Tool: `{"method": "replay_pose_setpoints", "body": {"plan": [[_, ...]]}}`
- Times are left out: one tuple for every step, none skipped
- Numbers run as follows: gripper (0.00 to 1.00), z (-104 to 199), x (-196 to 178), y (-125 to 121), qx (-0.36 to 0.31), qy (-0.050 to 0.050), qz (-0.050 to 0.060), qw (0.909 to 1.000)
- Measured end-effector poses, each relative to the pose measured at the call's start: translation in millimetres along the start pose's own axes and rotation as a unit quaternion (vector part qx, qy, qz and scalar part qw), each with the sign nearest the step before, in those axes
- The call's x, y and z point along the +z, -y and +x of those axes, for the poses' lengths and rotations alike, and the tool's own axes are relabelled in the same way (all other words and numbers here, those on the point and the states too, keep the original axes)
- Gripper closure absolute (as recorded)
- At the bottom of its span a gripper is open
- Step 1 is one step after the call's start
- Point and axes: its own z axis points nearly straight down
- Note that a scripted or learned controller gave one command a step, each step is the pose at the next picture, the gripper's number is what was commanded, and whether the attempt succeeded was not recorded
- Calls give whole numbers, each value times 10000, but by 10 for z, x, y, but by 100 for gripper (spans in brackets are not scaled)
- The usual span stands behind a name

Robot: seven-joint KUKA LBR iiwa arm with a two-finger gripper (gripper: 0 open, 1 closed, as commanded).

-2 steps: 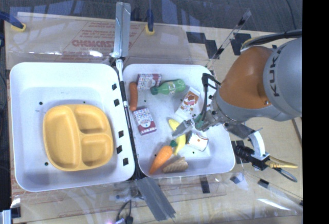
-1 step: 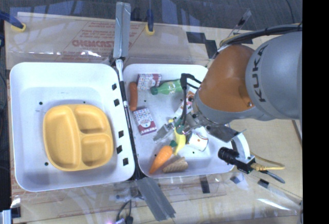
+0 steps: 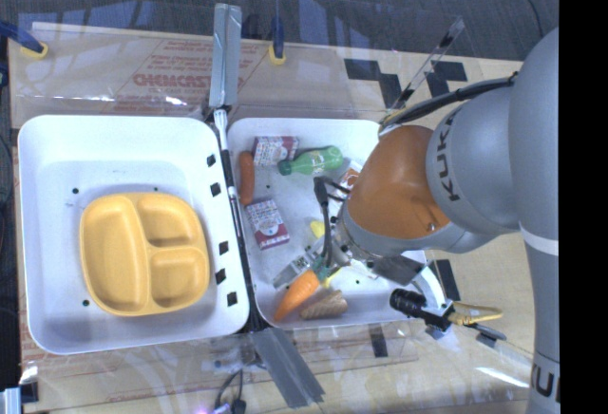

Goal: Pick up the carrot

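Note:
The orange carrot (image 3: 297,294) lies slanted near the front wall of the right bin (image 3: 372,129), its thick end with a bit of green pointing up and right. My gripper (image 3: 327,260) hangs under the orange wrist band, right above that thick end. From this view I cannot say whether it touches the carrot. The arm's body hides the right half of the bin.
Next to the carrot lies a brown bread roll (image 3: 326,308). Further back are a red carton (image 3: 269,223), a red packet (image 3: 274,150), a green bottle (image 3: 314,160) and a sausage (image 3: 247,177). The left bin (image 3: 38,213) holds a yellow divided tray (image 3: 142,253).

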Motion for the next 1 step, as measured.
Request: {"method": "replay_pose_setpoints", "body": {"plan": [[0,-328,102,181,882,23,-23,9961]]}}
